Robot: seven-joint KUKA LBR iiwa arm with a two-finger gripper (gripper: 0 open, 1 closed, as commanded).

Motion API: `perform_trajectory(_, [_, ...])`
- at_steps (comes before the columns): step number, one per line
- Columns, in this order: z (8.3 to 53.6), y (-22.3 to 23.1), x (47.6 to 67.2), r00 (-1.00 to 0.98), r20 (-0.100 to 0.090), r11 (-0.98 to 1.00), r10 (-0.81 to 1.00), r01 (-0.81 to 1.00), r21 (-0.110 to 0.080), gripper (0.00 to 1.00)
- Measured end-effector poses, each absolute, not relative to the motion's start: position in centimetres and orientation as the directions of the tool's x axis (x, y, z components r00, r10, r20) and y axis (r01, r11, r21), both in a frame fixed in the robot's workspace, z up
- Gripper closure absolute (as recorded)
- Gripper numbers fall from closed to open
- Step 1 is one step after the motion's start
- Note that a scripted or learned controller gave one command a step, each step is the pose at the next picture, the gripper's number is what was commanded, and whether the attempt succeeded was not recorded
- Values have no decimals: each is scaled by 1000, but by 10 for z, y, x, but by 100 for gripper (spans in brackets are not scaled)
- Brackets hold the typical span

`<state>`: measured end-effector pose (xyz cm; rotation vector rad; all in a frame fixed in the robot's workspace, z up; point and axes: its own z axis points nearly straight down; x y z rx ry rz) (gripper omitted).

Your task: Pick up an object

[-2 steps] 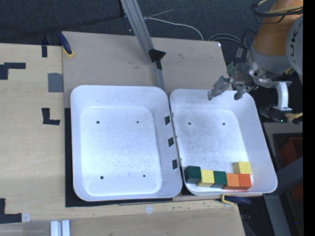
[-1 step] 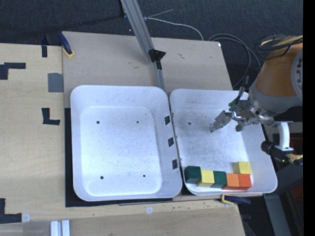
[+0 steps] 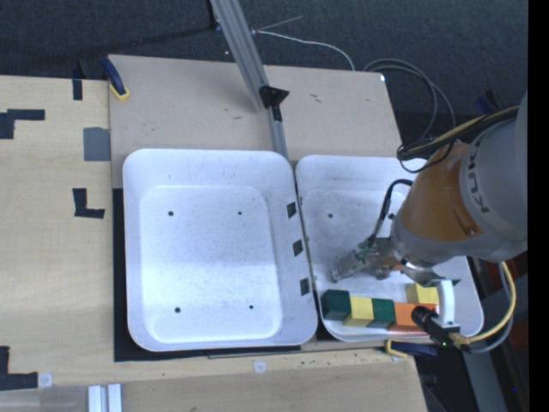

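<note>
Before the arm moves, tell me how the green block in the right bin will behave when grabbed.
The green block looks boxy with flat faces, so it probably won't roll. It appears rigid and likely light. It sits against a yellow block near the bin's front wall, so a push may shove its neighbours.

- The arm (image 3: 493,187) is big, round and grey.
- A wide orange band (image 3: 433,204) goes around it near the wrist.
- The gripper (image 3: 347,266) is small, thin and grey metal.
- A thin black cable (image 3: 388,202) runs beside the wrist.

Metal rail (image 3: 244,45) crossing the board, black cables (image 3: 412,75) (upper right), blue clamp (image 3: 116,78)
</note>
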<state>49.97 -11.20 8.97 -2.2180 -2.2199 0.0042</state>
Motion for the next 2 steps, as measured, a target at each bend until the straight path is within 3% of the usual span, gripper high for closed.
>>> perform_trajectory(1, [195, -110, 483, -1, -1, 1, 1000, 1000, 5, 0])
perform_trajectory(2, [191, -34, 484, -9, 4, 9, 1000, 1000, -3, 0])
